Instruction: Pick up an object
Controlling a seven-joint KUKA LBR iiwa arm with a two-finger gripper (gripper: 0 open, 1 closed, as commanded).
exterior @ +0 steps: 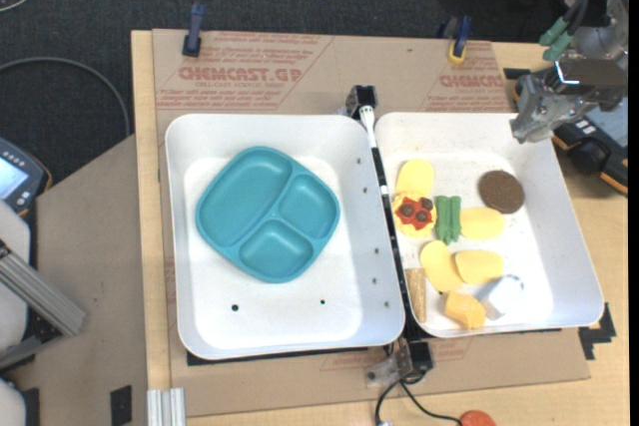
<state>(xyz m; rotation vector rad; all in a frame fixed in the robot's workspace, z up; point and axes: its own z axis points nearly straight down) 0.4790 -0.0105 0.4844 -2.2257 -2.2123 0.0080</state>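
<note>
A gripper [534,115] hangs over the right bin's [569,234] far corner; whether it is open cannot be told. Toy food clusters mid-bin. The brown round patty [500,192], lying apart, looks the easiest target: centre above it, descend straight.

Bright, even light; soft shadows
</note>
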